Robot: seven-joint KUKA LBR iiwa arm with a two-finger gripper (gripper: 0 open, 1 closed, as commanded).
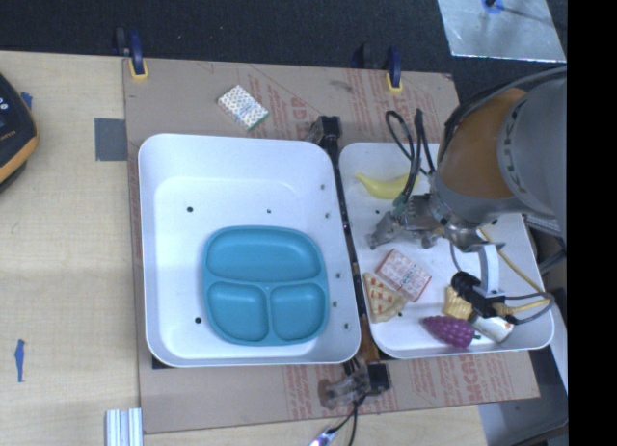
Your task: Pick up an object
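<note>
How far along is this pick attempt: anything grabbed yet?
Done: the arm has reached over the right bin, with the gripper low near the banana. In hand: nothing visible between its fingers. Left: grasp and lift an item; the banana, the patterned packet, the waffle piece and the purple grapes all lie in the bin.

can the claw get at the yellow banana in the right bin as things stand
Probably yes. The banana lies bare near the right bin's far edge, nothing on it, and the claw hangs just beside it.
</note>
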